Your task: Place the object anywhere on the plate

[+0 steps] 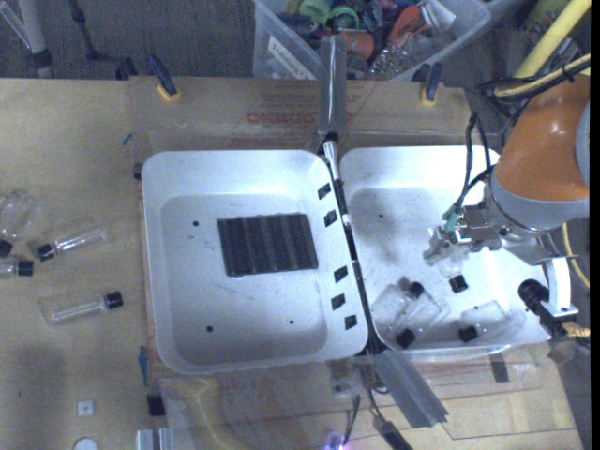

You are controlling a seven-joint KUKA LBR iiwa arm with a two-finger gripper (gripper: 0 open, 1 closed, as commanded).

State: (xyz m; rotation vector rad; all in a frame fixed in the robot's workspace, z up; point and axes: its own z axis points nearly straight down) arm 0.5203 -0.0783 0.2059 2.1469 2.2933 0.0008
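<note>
A dark ribbed plate (267,244) lies flat in the middle of the left bin (178,186). Clear vials with black caps lie in the right bin (394,172): a pair (405,307) near its front left, one (480,321) near the front, and a black cap (457,283) between them. My gripper (448,244) hangs over the right bin, just above and behind that black cap, well to the right of the plate. I see nothing held in it.
A black-tabbed divider (337,242) runs between the bins. More clear vials (80,303) lie on the wooden bench at the left. A clear tub of colourful items (370,17) stands behind the bins. The arm's orange band (548,153) looms over the right bin's far right.
</note>
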